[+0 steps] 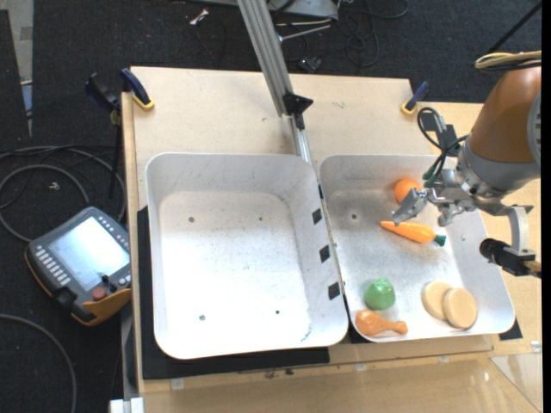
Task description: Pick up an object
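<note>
A: Carrot (pixel 410 231) looks like the likeliest pick, toy one, orange w/ a green stub at its right end. Lies flat in the right bin (pixel 491 269), upper half, roughly across the bin, tip pointing left.

B: Handling?

A: My guess: hollow plastic, v. light, stiff, prob. smooth so a bit slippery. Tapered, so fingers could slide toward the thin tip. I'd take it across the thick part near the green end, fingers either side of its long axis. Not fragile.

B: And the gripper?

A: Gripper (pixel 435 198) sits just above the carrot in the view, near its thick end, close but I can't say it's touching. Whether it's spread or closed, can't tell; metal parts blur together. Nothing visibly held.

B: What's crowding it?

A: Orange ball (pixel 405 188) just beyond the carrot, partly behind the gripper, so close a sloppy descent may grab that instead. Rest is well apart, along the bin's near edge: green ball (pixel 379 295), orange drumstick-ish toy (pixel 380 323) just below it, two tan discs (pixel 450 304) overlapping at the right.

B: Left bin (pixel 172 231)?

A: Not relevant to this grab.
</note>
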You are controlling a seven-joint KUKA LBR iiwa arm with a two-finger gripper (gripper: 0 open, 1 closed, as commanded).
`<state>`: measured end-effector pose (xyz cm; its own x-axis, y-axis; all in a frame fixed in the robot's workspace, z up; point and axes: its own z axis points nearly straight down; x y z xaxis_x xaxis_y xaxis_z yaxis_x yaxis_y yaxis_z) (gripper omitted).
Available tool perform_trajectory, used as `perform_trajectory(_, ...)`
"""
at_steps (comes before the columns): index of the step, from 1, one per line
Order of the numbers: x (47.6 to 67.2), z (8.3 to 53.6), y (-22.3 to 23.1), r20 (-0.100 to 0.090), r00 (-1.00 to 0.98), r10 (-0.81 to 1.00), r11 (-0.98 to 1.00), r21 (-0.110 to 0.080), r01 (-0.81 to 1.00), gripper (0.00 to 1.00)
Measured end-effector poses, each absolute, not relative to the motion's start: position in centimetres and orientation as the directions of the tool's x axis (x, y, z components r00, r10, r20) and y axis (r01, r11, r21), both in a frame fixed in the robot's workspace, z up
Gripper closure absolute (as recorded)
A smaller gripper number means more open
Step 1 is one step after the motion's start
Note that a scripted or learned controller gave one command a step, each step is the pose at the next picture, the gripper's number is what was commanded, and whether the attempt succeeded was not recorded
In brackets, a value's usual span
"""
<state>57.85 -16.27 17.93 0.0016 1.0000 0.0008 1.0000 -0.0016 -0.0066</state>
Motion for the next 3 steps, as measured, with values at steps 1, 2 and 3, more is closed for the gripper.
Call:
perform_trajectory(1,58.2,11.9,-16.2,-0.004,0.001,1.000,-0.001,0.003,1.000,0.00)
perform_trajectory(2,58.5,13.5,-16.3,-0.005,0.001,1.000,-0.001,0.013,1.000,1.00)
perform_trajectory(3,57.9,19.4,-15.9,-0.002,-0.002,1.000,0.002,0.006,1.000,1.00)
